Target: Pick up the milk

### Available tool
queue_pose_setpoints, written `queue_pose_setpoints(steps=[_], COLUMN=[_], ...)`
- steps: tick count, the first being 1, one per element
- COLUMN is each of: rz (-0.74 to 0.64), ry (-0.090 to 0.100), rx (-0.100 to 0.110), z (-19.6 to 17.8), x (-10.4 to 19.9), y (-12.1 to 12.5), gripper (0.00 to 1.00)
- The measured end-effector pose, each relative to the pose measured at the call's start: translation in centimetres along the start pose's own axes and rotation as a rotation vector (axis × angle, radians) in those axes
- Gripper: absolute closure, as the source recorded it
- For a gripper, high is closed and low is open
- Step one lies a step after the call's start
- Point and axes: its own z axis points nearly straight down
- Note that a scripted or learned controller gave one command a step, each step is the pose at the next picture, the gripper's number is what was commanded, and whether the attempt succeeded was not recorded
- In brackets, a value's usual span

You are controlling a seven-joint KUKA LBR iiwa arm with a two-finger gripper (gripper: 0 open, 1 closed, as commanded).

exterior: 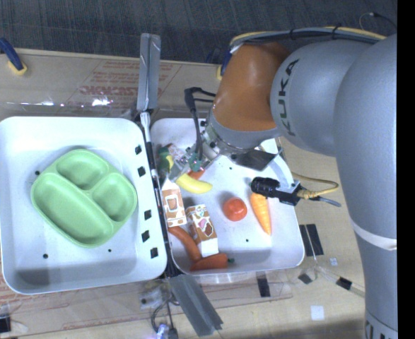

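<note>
Two small white cartons lie in the right bin (285, 253) near its left wall. One carton (172, 207) has an orange-brown print. The other carton (203, 229) sits just right of it and lower in the view. I cannot tell which is the milk. My gripper (193, 159) is down in the bin's upper left, under the orange wrist band (246, 90). It sits just above a yellow banana (194, 184) and above the cartons, apart from both. The arm hides most of the gripper.
The right bin also holds a red tomato (235, 208), an orange carrot (261, 212), a brown sausage (184, 241), a red piece (209, 262) and a green-yellow item (166, 158). The left bin (23, 260) holds a green divided plate (84, 196).
</note>
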Motion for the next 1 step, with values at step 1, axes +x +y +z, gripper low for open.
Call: queue_pose_setpoints(steps=[1], rz=[0.001], ry=[0.000], rx=[0.000], z=[-0.01], x=[-0.04], y=[-0.03], gripper=[0.00])
